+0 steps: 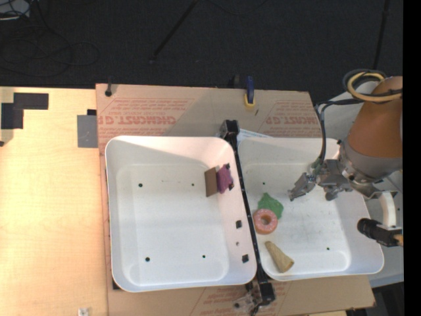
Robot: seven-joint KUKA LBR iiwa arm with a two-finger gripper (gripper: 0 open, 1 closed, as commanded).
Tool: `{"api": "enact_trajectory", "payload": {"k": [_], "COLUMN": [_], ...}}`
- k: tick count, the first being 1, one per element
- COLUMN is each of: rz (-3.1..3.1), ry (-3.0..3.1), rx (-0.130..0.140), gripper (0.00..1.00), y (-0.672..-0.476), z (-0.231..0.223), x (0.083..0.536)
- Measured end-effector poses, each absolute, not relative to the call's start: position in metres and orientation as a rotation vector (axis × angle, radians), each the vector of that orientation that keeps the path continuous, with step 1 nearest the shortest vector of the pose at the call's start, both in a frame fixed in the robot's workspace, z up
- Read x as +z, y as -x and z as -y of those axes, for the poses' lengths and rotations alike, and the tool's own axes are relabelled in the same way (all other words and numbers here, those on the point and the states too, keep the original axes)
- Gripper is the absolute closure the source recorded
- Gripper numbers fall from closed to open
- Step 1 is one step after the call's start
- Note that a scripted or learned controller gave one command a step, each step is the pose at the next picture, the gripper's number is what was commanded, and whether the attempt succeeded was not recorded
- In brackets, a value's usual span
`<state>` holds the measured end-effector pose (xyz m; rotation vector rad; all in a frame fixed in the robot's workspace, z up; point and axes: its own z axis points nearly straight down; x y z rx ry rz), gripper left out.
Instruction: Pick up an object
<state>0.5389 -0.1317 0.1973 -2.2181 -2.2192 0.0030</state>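
In the right bin (358, 259), the gripper (299, 189) hangs over the floor with nothing seen in it; whether it is open or closed is unclear. The pink ring (266, 221), green piece (271, 205) and tan cone (279, 256) lie unpicked.

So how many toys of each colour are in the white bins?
Purple: 1, purple block in the left bin
Brown: 1, brown block beside it
Green: 1, green piece in the right bin
Pink: 1, pink ring
Tan: 1, tan cone
Total: 5
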Motion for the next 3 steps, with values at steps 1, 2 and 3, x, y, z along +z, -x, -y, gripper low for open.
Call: {"api": "enact_trajectory", "payload": {"k": [1, 2, 3], "rz": [2.225, 2.212, 2.217], "ry": [2.221, 2.226, 2.225], "rx": [-0.007, 0.004, -0.001], "gripper": [0.00, 1.00, 1.00], "y": [-0.546, -0.543, -0.474], "z": [0.079, 0.084, 0.110], "x": [0.086, 0.097, 0.089]}}
